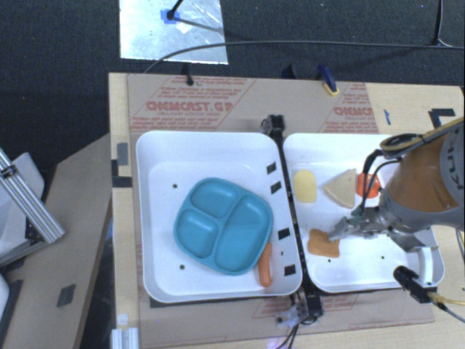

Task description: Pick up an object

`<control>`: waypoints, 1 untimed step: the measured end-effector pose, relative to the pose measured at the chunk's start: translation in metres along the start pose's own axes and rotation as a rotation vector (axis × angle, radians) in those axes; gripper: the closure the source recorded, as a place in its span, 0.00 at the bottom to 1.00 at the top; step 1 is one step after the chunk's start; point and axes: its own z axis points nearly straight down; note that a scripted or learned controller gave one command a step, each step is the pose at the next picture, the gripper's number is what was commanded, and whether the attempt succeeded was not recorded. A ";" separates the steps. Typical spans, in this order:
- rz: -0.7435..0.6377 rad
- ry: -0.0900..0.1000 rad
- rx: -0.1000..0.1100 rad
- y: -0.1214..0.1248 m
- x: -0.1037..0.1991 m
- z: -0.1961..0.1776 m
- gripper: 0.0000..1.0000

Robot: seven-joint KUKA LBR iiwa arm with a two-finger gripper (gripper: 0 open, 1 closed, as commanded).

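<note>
In the right bin (363, 282) lie a pale yellow piece (305, 186), a beige wedge (340, 188), a small red-orange item (365, 185) partly behind the arm, and an orange-brown chunk (323, 243). My gripper (344, 228) reaches in from the right and hangs low over the bin, its tip just above and to the right of the orange-brown chunk. I see nothing held in it. The grey and orange arm (425, 187) covers the right part of that bin.
The left bin (163, 173) holds a blue divided plate (224, 225) and an orange sausage-shaped item (265, 265) at its right rim. A black divider with clips (285, 209) runs between the bins. Cardboard (218, 100) lies behind them.
</note>
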 end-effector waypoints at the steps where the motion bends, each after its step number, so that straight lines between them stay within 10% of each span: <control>1: -0.002 0.002 -0.006 0.002 0.001 -0.013 1.00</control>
